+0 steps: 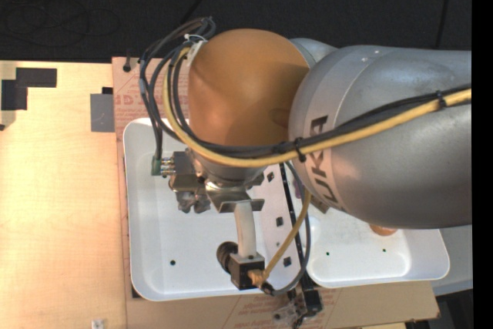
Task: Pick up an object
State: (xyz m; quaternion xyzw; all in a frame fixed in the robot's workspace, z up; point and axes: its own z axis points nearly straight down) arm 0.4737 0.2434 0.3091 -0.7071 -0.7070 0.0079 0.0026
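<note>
Over the left bin (154,243), camera view: the arm (385,135) reaches in from the right and covers most of this bin's back half, with its orange band (239,88) bulging above the bin's rear wall. The gripper (192,195) hangs below that band, over the left bin's floor, nearer the back-left corner than the front. It's seen from almost straight above and half masked by the wrist, so I can't tell whether the jaws are spread or closed, or whether anything sits in them. The visible floor of the left bin is white with a small dark dot (173,262) toward its front-left. The right bin (362,262) sits just beside the left bin's right wall, with only its front strip showing under the arm. The pick candidate is a small orange object (383,229) in the right bin, well to the right of the left bin and well apart from the gripper. It peeks out from under the arm's lower edge and is mostly hidden, so its shape and type are unclear. A cardboard sheet (254,312) with red print lies under the left bin's front edge. The wooden bench (62,204) lies left of the left bin, with black rectangular marks (31,85) further left toward the back.
</note>
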